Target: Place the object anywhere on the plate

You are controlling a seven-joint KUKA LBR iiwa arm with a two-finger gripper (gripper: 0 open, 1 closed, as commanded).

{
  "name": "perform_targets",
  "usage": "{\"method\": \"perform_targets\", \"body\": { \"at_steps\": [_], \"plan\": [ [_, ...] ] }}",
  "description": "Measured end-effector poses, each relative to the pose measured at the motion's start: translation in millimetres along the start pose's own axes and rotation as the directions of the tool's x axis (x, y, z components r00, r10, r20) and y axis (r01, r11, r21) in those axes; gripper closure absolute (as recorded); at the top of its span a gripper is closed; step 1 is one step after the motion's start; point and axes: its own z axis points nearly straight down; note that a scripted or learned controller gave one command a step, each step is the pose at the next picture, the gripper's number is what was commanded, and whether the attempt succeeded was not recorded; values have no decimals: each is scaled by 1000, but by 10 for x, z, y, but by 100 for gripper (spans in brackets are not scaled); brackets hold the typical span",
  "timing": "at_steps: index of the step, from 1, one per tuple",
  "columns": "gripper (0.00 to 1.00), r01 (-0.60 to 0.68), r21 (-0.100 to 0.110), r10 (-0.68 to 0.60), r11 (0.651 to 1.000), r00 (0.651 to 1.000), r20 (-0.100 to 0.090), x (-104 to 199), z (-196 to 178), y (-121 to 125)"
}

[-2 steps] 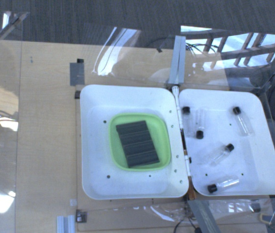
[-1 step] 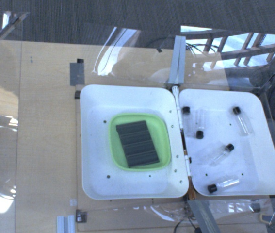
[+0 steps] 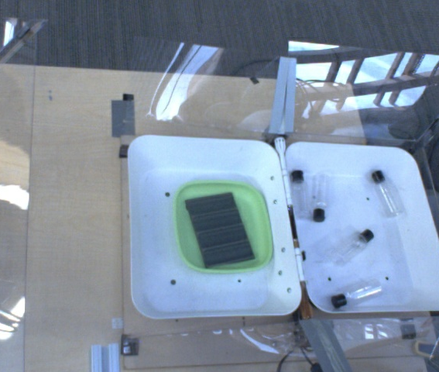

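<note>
Pale wood tabletop [image 3: 72, 208] is lying bare to the left of both bins, with window glare running across it and dark carpet [image 3: 165, 6] showing beyond its far edge. Whether the jaws are released or clenched cannot be told from this view.

A left bin [image 3: 145, 285] is sitting with its right rim touching a right bin [image 3: 428, 285], and a grey metal post [image 3: 285, 91] is standing at the far end of that seam. Inside the left bin a green plate [image 3: 262, 246] is resting near the middle, with white floor showing all round it. A dark ribbed block [image 3: 219, 229] is lying flat on the plate, slightly turned, inside its rim.

Five clear vials [image 3: 355, 294] with black caps are lying scattered and apart on the right bin's floor, one just beside the seam wall and one near the front rim.
</note>
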Motion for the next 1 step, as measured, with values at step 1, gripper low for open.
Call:
{"method": "perform_targets", "body": {
  "at_steps": [1],
  "plan": [
    [0,0,0,0,1000,1000,0,1,1,-1]
  ]
}}
